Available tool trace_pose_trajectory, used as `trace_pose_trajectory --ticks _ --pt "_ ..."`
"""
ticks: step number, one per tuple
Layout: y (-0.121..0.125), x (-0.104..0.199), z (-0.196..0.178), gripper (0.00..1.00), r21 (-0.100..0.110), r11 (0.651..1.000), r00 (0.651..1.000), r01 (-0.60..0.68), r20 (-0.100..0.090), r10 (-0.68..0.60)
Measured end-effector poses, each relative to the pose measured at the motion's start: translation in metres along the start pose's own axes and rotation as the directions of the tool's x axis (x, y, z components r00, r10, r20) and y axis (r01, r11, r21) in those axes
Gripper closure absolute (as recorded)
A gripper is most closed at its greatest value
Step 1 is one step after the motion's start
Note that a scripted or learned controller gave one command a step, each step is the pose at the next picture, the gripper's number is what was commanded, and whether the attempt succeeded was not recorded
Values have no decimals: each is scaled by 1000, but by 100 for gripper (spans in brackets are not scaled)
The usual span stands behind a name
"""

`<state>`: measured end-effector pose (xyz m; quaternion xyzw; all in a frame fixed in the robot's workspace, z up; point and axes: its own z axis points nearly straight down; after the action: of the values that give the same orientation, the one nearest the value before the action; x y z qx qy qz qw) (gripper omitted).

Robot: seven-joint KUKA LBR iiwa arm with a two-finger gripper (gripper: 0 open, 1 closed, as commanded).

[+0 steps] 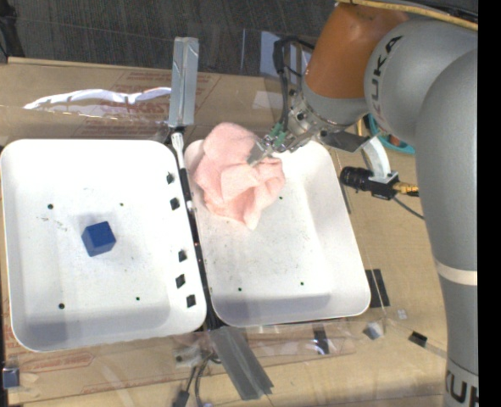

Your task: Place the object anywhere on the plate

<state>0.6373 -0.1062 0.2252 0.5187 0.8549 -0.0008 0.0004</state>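
A crumpled pink cloth point(233, 181) lies in the far left part of the right bin point(318, 261). Its upper right edge is bunched up and drawn toward my gripper point(265, 149). The gripper comes down from the upper right and its fingers are pinched on that fold. A pale pink rounded rim point(192, 155), possibly the plate, peeks out from under the cloth's left side; the cloth hides the rest of it. The cloth's lower tip hangs toward the bin's middle.
A small blue cube point(99, 237) sits in the left bin point(30, 295), left of centre. The divider point(186, 227) between the bins carries black clips. The grey arm point(428, 142) fills the right side, above the right bin's far edge.
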Motion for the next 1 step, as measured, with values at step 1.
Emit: trace_pose_trajectory --ticks 1 --pt "0 0 -6 100 1 1000 1000 3 -1 -3"
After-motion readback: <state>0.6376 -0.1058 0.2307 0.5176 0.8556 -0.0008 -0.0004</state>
